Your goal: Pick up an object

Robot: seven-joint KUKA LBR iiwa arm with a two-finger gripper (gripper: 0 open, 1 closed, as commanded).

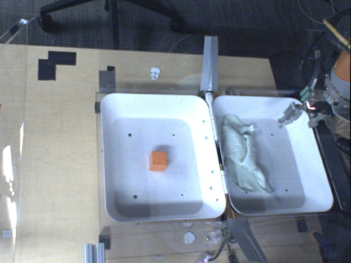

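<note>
A pale wooden bench (55, 163) bears two white bins (118, 201) side by side. Black tape marks (55, 63) sit at ten o'clock, and a black chair base (112, 4) at twelve.

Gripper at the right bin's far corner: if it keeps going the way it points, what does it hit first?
Likely the crumpled grey cloth; the gripper points down-left over the right bin, though depth is unclear.

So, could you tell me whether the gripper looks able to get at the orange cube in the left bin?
Probably yes: the orange cube sits alone and uncovered, though the gripper hangs over the right bin's far corner, beyond the crumpled cloth.
</note>
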